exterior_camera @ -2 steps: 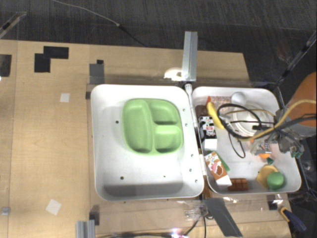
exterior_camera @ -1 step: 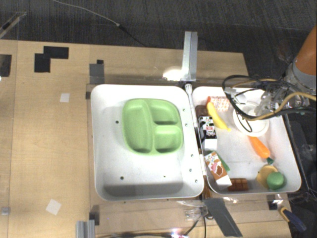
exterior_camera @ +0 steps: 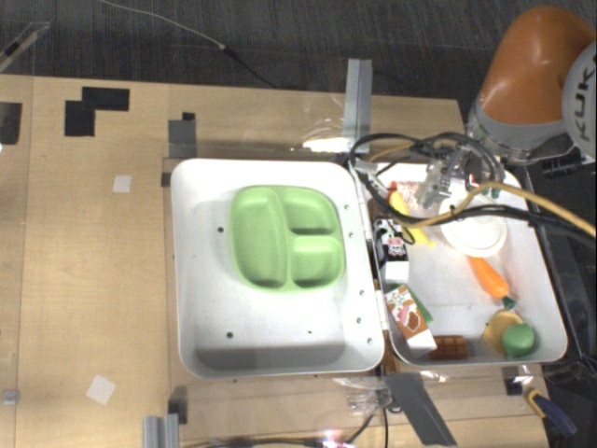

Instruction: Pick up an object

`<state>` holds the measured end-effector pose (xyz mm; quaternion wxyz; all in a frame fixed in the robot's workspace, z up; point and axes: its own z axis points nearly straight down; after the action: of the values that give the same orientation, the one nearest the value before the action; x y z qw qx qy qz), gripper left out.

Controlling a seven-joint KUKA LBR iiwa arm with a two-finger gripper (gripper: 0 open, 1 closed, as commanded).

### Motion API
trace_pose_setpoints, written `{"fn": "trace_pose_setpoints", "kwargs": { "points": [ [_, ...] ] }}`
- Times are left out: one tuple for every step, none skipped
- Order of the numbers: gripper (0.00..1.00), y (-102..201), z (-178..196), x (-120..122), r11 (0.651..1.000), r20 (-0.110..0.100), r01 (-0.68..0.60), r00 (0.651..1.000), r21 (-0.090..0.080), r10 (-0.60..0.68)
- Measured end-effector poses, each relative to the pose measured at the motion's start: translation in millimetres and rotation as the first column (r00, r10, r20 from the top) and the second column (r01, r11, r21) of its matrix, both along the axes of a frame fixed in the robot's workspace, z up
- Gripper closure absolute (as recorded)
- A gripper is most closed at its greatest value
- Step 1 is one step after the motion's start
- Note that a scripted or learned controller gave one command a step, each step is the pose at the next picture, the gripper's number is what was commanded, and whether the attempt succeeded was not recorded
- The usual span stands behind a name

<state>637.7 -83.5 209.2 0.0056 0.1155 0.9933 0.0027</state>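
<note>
the arm [exterior_camera: 536, 68] reaches in over the right bin [exterior_camera: 550, 278], and its gripper [exterior_camera: 446, 183] hangs near that bin's far left corner, just above a yellow item [exterior_camera: 408, 203] half hidden under looping cables [exterior_camera: 485, 215]; whether the jaws are wide, narrow or holding anything cannot be told, since cables and wrist hardware cover them. the things to pick all lie in the right bin: a white round lid or dish [exterior_camera: 474, 234] just beside the gripper, an orange carrot [exterior_camera: 490, 279] nearer the middle, a small printed carton [exterior_camera: 409, 310], a brown block [exterior_camera: 452, 347], and a green ball [exterior_camera: 519, 340] touching a tan piece [exterior_camera: 502, 323] in the near right corner. the left bin [exterior_camera: 201, 269] holds a green divided tray [exterior_camera: 284, 236], well apart from the gripper. the likely trouble is the corner itself: the yellow item sits close against the bin wall, so a descent could land a finger on the rim or pinch nothing. the trailing cables might also drag across the dish and shift it across the desk-side bin.
</note>
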Motion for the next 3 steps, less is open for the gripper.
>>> {"fn": "trace_pose_setpoints", "kwargs": {
  "points": [
    [1.0,-30,11,20,1.0,0.0,0.027,1.0,-0.004,-0.027],
    [1.0,-101,18,-39,0.914,-0.004,-0.406,0.914,-0.011,0.406],
    [1.0,-103,-15,25,0.931,-0.004,-0.365,0.931,-0.007,0.365]
  ]
}}
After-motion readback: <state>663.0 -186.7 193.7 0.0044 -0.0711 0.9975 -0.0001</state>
